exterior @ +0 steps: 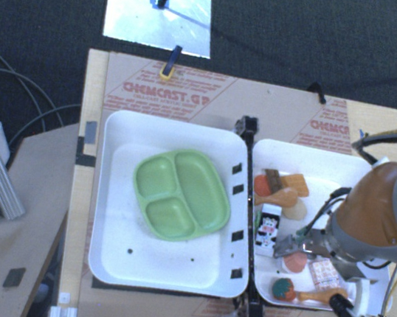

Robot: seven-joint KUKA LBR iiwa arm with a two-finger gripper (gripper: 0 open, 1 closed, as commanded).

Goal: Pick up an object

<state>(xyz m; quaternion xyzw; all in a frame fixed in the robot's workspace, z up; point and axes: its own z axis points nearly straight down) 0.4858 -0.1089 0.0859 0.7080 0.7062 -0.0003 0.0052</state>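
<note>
- While the grey arm with the orange band [377, 212] leans over the right shallow white bin [318, 159] from three o'clock, keep your descent slow; the clutter sits tightly packed.
- Leave the left white bin [116, 253] and its green three-compartment plastic tray [181, 194] alone.
- Your two-finger gripper [295, 245] hangs at the right bin's centre; whether it is spread or pressed together, I cannot tell.
- Nearest target, I judge: the small round pinkish-red object [295, 262], just at six o'clock of the gripper, touching the patterned flat card [324, 272].
- Avoid the black-and-white carton [268, 231] at nine o'clock.
</note>
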